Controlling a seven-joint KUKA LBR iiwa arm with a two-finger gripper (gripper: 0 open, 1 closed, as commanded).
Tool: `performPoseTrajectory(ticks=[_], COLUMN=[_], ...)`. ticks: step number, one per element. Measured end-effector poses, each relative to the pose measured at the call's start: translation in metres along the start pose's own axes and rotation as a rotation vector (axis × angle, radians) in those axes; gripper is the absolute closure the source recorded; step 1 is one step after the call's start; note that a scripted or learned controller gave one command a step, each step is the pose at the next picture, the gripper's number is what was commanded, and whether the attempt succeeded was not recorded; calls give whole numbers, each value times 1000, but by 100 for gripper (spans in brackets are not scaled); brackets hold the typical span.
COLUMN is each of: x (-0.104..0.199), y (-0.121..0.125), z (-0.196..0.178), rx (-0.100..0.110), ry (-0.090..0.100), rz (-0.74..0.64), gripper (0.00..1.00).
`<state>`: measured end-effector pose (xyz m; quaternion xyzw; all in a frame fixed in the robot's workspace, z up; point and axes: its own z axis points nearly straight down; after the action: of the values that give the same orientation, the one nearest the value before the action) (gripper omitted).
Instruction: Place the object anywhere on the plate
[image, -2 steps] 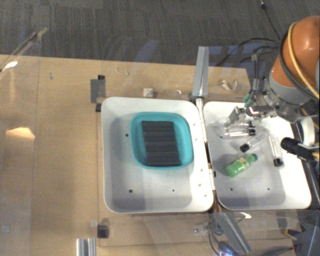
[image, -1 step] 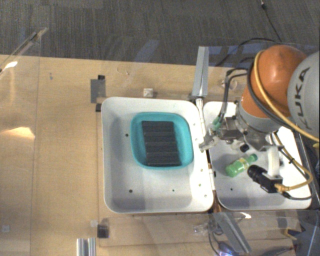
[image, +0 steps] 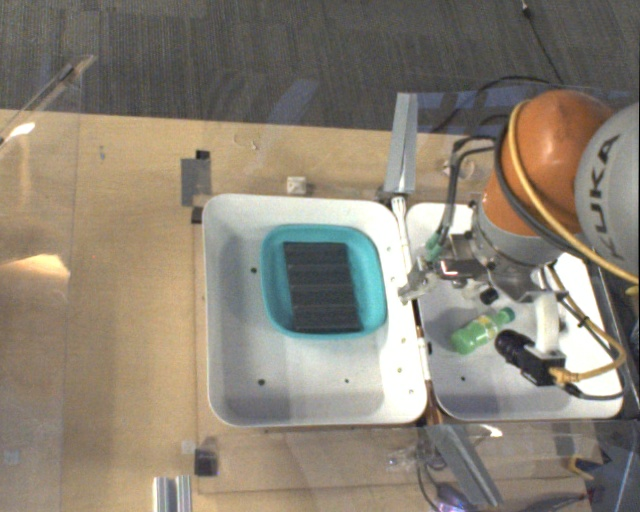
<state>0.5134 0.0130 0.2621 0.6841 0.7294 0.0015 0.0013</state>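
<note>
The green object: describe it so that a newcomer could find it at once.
Find the right-hand white bin, under the grey and orange arm. On its floor lies the green object, small, bottle-shaped and tilted. It is the only green thing there; the teal plate sits in the other bin.

1. Small green plastic bottle-shaped object with a paler cap end lies on its side, tilted, in the right white bin, just below the gripper
2. Teal square plate with a dark ribbed centre sits flat in the left bin, well left of the gripper
</note>
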Motion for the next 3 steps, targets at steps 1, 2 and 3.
performPoseTrajectory(ticks=[1, 2, 3], x=[-22, -48, 6], y=[33, 47, 1], z=[15, -99, -41], rx=[0, -3, 2], ry=[0, -1, 0], rz=[24, 166, 184], gripper=[0, 0, 0])
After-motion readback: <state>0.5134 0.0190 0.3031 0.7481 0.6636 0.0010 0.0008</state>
